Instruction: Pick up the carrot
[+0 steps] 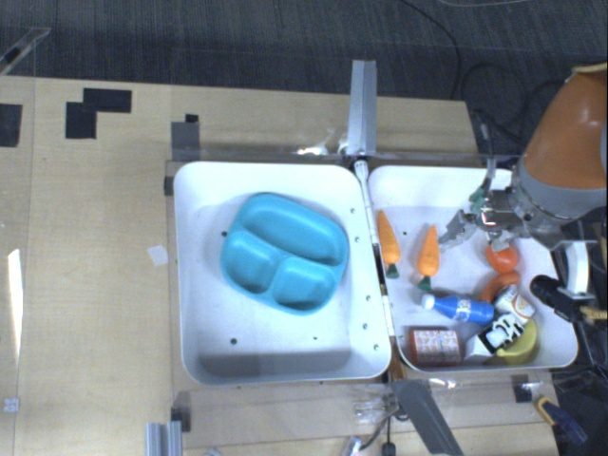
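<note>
Two carrots lie in the right bin (566,354). One carrot (428,252) rests near the bin's middle, tip pointing far and green end near; a second carrot (387,241) lies along the left wall by the divider. The pincer (472,220) hangs just right of the middle carrot and a little farther back, its fingers spread part way with nothing between them.

The likeliest failure, as I judge it, is a closing off to one side, so the fingers nudge the carrot and it rolls or slides away instead of being caught. Its tapered, slick body could also squirt out of a squeeze made near the thin tip. The blue bottle (460,306) lies just near of the green end, and the red-orange item (503,258) sits right of the pincer; a wide descent could knock either. The wall-side carrot leaves little room for a finger. The left bin (190,283) holds a blue tray (283,251), well apart from all this
</note>
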You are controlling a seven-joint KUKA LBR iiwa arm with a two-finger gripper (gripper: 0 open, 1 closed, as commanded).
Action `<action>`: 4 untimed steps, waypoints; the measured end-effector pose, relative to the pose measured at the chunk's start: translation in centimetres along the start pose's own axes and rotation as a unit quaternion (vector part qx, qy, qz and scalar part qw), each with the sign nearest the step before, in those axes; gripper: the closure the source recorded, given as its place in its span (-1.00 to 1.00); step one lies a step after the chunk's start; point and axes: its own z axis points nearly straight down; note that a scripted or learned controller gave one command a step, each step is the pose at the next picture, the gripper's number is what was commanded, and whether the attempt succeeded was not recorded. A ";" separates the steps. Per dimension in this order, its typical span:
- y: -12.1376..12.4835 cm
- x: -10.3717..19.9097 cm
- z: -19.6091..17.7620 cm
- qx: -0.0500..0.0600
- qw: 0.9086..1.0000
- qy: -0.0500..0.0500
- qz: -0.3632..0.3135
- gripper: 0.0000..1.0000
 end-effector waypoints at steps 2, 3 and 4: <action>1.6 -1.1 12.5 -0.004 0.988 0.000 -0.156 -1.00; 2.9 0.6 6.8 -0.003 0.985 -0.001 -0.171 -1.00; 3.1 -1.4 12.5 -0.005 0.982 -0.002 -0.191 -1.00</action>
